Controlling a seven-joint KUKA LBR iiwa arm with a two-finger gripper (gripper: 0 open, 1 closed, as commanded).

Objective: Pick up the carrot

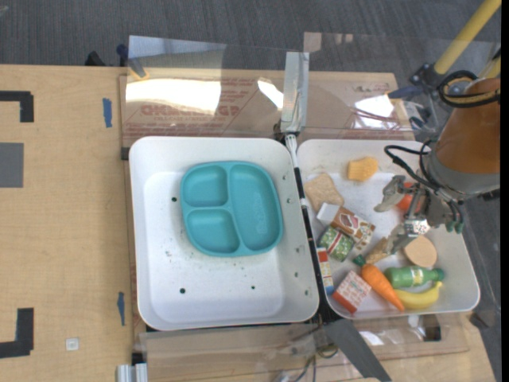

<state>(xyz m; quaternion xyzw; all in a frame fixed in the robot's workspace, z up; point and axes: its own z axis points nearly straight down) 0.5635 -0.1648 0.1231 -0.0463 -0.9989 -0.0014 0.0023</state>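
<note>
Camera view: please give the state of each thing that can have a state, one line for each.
carrot: lying in the right bin, beside the banana, not held
gripper: above the right bin, holding nothing visible
teal plate: flat in the left bin
banana: lying at the near edge

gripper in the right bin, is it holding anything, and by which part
Nothing is held. The gripper hangs over the right bin; the carrot lies apart below it.
</note>
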